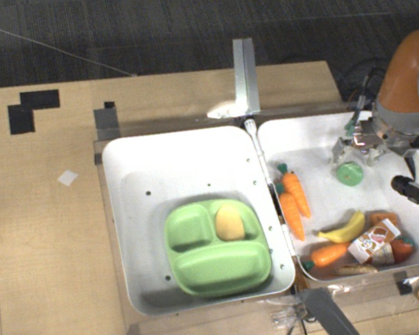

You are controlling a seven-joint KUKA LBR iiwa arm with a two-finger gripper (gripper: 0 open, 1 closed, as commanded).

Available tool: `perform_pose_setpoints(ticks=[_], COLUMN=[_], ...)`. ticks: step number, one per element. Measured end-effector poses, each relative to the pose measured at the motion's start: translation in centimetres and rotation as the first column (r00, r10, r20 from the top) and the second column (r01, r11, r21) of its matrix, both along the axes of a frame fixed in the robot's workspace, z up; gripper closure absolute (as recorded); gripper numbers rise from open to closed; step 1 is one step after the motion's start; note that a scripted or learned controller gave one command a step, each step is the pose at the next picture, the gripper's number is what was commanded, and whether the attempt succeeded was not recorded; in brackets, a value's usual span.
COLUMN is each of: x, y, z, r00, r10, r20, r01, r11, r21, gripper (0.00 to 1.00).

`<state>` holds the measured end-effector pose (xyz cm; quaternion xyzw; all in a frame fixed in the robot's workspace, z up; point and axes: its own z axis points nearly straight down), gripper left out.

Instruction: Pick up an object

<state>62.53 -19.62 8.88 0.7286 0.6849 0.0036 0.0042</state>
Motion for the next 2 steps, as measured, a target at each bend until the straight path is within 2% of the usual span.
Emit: perform_pose_setpoints(ticks=[2], x=[-2.0], y=[-0.5], z=[0.1], r00=[0.998], r10=[0.058], r20=[0.005], r01=[-0.058], r11=[0.998], r21=[-0.001], gripper=[0.0])
